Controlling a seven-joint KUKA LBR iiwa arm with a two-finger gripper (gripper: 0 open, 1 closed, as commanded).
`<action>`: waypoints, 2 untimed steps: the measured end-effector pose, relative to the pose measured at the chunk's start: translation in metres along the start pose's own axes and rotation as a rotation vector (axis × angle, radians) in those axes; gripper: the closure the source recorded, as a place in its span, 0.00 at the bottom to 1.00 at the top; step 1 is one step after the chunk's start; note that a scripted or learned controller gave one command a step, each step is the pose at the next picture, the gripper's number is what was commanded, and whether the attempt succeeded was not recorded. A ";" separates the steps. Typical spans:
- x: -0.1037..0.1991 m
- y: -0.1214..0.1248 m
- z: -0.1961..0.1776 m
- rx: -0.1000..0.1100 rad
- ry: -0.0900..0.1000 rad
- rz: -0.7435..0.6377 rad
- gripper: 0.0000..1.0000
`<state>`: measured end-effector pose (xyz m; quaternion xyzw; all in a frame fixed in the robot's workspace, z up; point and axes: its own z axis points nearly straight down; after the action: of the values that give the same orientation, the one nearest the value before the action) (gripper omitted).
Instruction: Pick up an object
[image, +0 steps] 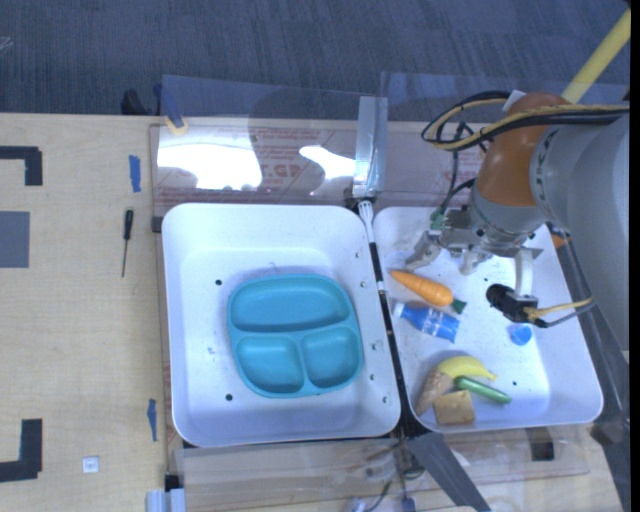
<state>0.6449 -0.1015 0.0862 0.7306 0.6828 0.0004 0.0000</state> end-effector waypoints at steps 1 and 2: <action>0.010 -0.014 -0.001 -0.002 0.000 -0.351 0.00; -0.024 -0.007 0.000 -0.004 -0.002 -0.042 0.00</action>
<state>0.6367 -0.1251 0.0860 0.7161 0.6980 0.0011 0.0020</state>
